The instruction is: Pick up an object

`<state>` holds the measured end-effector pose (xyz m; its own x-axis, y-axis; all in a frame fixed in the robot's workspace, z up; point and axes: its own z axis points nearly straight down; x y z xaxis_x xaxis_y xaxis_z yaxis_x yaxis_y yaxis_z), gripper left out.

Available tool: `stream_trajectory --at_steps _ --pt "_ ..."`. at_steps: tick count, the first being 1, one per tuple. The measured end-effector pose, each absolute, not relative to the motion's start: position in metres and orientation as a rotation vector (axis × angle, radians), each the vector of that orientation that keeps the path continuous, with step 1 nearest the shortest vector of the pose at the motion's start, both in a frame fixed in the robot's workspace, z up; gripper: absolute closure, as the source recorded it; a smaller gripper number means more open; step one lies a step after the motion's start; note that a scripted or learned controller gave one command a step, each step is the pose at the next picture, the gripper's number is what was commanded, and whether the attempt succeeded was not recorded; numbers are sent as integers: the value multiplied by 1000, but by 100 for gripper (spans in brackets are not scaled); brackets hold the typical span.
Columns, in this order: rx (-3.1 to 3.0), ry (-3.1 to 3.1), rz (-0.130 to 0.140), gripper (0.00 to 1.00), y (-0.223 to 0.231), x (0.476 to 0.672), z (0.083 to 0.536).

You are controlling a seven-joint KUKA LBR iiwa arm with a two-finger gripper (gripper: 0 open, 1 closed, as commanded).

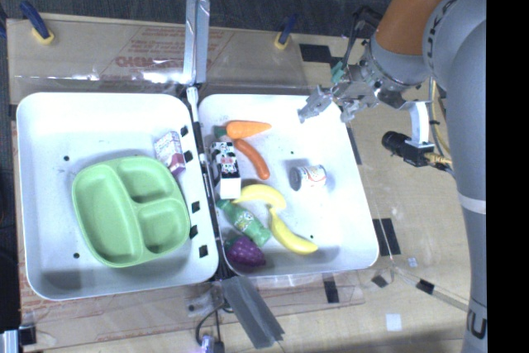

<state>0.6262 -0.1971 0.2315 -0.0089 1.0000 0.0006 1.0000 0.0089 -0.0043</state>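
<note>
The right bin [347,236] holds an orange carrot [248,129], a red-orange sausage [252,158], a small can on its side [307,176], two bananas [263,194] [289,235], a green bottle [246,222], purple grapes [245,252] and a small black-and-white box [224,159]. My gripper [326,105] hovers above the bin's back right corner, fingers apart, with nothing between them. It is up and to the right of the can.
The left bin [41,128] carries a green divided tray [131,211] and a small pink packet [170,150]. A metal divider post [197,37] stands between the bins at the back. Blue clamps [37,22] hold the board's far edge.
</note>
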Motion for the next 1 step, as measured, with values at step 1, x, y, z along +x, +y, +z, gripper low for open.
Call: stream_trajectory --at_steps 1 --pt "-2274 -2169 1 0 -206 657 395"
